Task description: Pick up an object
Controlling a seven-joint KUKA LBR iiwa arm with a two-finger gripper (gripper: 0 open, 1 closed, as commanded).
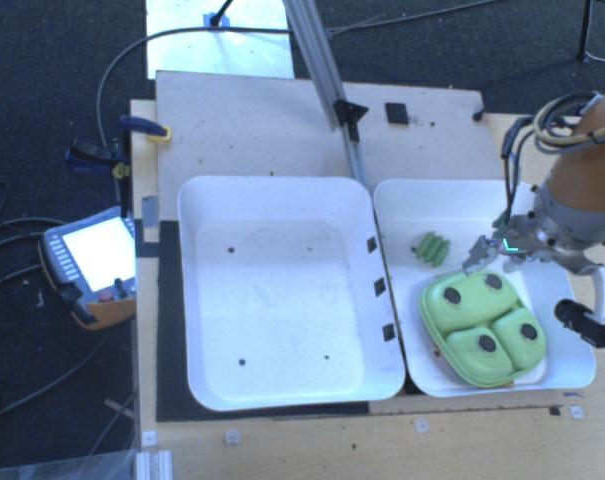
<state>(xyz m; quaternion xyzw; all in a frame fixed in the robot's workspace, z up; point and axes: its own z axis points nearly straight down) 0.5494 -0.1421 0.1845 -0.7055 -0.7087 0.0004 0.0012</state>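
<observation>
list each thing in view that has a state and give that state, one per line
large pale green moulded plastic piece with dark spots: lying flat in the right white bin, near its front edge
small green ribbed plastic piece: lying loose on the right bin's floor, apart from the large piece
left white bin: sitting flat on the bench
gripper: low over the right bin, beside the large piece

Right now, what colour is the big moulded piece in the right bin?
Light green with dark round spots, one on each lobe; the camera view shows it clearly.
</observation>
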